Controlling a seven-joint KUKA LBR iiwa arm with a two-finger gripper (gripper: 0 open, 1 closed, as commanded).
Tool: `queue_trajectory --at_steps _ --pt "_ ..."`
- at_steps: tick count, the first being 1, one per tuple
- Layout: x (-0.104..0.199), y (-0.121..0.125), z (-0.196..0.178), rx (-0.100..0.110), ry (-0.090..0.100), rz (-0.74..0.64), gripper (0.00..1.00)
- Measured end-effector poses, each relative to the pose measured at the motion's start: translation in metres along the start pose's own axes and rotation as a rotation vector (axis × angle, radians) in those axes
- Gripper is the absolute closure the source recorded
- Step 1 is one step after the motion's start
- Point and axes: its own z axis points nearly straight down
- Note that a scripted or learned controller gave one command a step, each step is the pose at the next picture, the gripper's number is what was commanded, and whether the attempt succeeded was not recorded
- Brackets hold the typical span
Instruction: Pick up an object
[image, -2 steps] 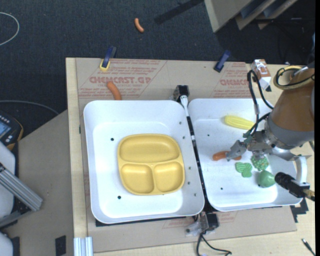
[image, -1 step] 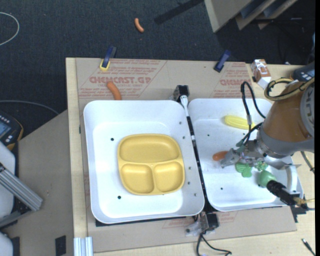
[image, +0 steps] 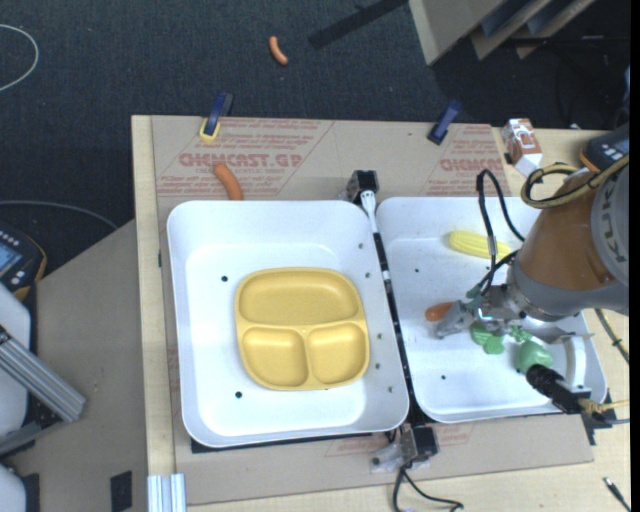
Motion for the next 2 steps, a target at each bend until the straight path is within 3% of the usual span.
queue_trajectory --at_steps 1,2 --pt "-0.002 0.001 -0.013 -0.007 -0.005 0.003 1.0" --pt "-0.007 0.003 -0.076 -0.009 -0.004 0.0 1.0"
